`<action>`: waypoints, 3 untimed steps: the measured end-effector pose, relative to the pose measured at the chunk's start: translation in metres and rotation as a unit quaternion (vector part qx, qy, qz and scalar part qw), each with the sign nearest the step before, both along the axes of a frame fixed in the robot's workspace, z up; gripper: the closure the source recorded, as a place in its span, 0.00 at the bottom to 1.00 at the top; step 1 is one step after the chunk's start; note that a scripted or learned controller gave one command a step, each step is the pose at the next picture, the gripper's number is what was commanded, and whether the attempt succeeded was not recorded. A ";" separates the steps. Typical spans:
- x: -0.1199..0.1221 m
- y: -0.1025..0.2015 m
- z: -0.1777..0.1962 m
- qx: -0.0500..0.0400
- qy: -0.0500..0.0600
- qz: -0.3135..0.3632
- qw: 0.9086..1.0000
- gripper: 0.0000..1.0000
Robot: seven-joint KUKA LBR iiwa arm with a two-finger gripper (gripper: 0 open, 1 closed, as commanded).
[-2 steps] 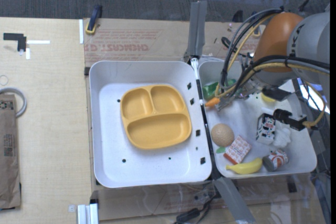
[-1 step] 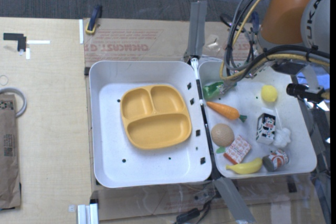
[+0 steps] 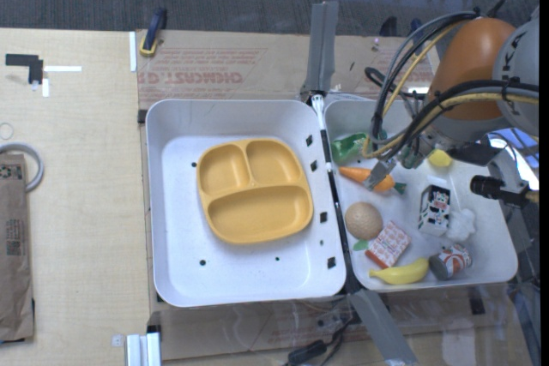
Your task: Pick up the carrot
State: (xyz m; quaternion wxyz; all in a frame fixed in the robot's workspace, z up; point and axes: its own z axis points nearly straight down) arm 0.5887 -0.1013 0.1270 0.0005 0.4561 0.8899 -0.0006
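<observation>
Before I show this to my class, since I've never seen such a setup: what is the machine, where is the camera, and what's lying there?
One camera looks down at a slant on a bench with two white bins. The robot arm, grey with an orange band, reaches in from the right. Its tool sits right at the carrot in the right bin; whether it grips it, I cannot tell. Nearby lie a banana, a brown ball and a small red box. The left bin holds a yellow divided plate.

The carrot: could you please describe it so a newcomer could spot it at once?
Find the right-hand white bin, crowded with toys. Near its upper left, below a green item, lies the carrot under the gripper. It alone is orange and tapered.
</observation>
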 end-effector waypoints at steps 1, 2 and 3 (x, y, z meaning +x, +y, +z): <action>-0.012 -0.011 -0.035 0.000 0.000 0.090 0.996 0.00; -0.011 -0.012 -0.026 0.000 -0.002 0.088 0.996 1.00; 0.027 0.097 0.065 0.000 -0.001 0.039 0.999 1.00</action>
